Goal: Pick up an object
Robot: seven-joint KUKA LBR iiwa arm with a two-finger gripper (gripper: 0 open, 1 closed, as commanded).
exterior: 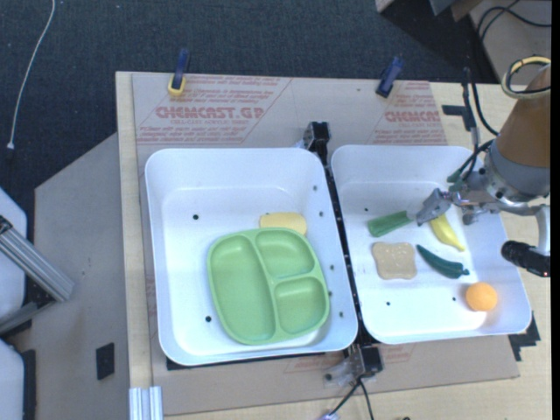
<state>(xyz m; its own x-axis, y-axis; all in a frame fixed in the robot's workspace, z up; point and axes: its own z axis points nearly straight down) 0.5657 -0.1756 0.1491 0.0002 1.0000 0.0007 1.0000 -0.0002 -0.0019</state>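
Observation:
The right bin (411,318) holds several toy foods: a light green pod (388,224), a yellow banana (446,233), a tan bread slice (394,260), a dark green pepper (442,262) and an orange ball (481,297). My gripper (451,212) hangs over the upper right part of this bin, just above the banana's top end. Its fingers are spread apart, one (430,208) pointing left toward the pod, and nothing sits between them. The wrist hides part of the bin's far right wall.
In the left bin (175,234) lies a green divided plate (267,285), with a pale yellow piece (283,222) touching its upper edge. A black clamp (317,135) sits between the bins at the back. Cables run at the far right.

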